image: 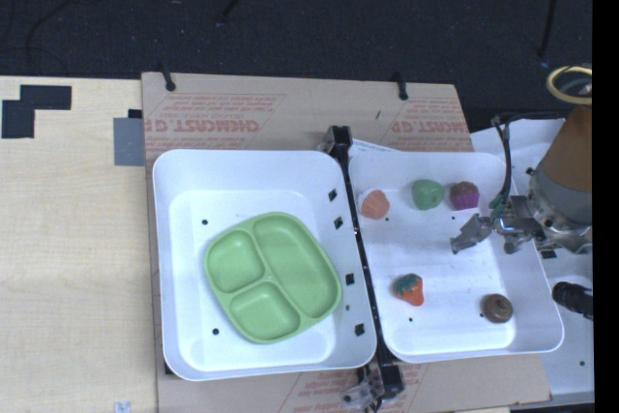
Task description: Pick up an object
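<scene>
Several small objects lie in the right bin (455, 343): a peach-coloured round piece (375, 204), a green lump (427, 194), a purple one (464, 196), an orange-red piece with a green top (409, 288) and a brown ring (498, 308). My gripper (489, 240) hovers at the right side of this bin, below the purple piece and above the brown ring. Its fingers are spread open with nothing between them.
The left bin (179, 208) holds a light green divided plate (272, 277). A black clip and divider (350, 237) run between the two bins. The arm's orange band (573, 150) rises at the right edge, over white paper and cables.
</scene>
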### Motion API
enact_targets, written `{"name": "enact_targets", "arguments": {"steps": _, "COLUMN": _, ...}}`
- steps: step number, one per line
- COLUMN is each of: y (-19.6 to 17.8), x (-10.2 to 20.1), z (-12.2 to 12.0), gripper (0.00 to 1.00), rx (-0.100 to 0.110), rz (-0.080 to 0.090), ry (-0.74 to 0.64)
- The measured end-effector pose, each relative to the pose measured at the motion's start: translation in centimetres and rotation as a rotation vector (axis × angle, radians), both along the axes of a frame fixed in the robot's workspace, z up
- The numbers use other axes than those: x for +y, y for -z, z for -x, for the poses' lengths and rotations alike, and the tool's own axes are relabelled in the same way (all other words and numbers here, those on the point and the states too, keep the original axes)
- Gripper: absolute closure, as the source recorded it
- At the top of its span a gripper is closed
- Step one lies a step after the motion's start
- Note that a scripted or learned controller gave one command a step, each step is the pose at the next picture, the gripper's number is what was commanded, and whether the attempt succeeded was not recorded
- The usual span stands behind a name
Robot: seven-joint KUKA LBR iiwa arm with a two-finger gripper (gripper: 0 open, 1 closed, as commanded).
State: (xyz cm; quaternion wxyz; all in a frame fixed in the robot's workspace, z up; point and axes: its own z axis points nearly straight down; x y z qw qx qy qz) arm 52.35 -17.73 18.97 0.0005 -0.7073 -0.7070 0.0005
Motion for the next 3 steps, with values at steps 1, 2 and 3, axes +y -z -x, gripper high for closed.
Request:
{"name": "enact_targets", "arguments": {"steps": 1, "y": 4.4, "x": 0.0, "z": 0.4, "gripper": 0.00, "rx": 0.006, "rz": -0.002, "ry": 0.000}}
{"name": "enact_targets", "arguments": {"steps": 2, "y": 9.7, "x": 0.2, "z": 0.5, "gripper": 0.00, "rx": 0.006, "rz": -0.003, "ry": 0.000}}
{"name": "enact_targets", "arguments": {"steps": 3, "y": 8.5, "x": 0.0, "z": 0.5, "gripper": 1.00, "rx": 0.004, "rz": -0.002, "ry": 0.004}}
